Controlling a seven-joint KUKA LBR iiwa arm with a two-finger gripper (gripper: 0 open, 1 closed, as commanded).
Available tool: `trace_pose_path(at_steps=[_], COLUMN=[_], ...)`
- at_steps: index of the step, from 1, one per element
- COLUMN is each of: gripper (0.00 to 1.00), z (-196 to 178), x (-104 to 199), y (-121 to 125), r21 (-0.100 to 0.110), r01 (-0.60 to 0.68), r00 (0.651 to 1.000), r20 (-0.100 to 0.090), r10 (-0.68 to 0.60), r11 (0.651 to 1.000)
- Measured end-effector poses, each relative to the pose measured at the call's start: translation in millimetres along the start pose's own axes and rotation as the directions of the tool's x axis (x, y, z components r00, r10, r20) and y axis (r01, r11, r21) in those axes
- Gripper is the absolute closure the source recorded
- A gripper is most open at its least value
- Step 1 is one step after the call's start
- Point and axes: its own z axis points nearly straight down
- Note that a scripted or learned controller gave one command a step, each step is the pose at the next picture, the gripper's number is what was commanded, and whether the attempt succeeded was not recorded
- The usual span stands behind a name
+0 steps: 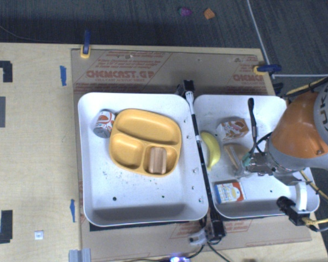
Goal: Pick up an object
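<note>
My gripper [249, 164] is low in the right bin [273, 198], at the end of the grey arm with the orange band. It sits right beside a clear-wrapped brownish item [233, 154], touching or nearly touching its right edge. Whether anything is between the fingers is hidden by the wrist. To the left, a yellow banana [210, 149] lies along the bin's left wall. A round wrapped pastry [234, 128] lies behind the gripper. A small white carton with orange and blue print [229, 192] lies in front of it.
A thin black stick-like thing [252, 119] stands in the right bin's back half. In the left bin [98, 190], a yellow divided tray [142, 138] carries a brown block [156, 160], and a small can [103, 123] lies at the tray's back-left corner.
</note>
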Motion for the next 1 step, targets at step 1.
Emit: trace_pose_path(at_steps=[1], gripper=[1.00], z=[-85.6], x=[118.7], y=[35.1], r21=[0.026], r01=[0.009], r00=[1.000], r20=[-0.021], r10=[-0.009], r11=[1.000])
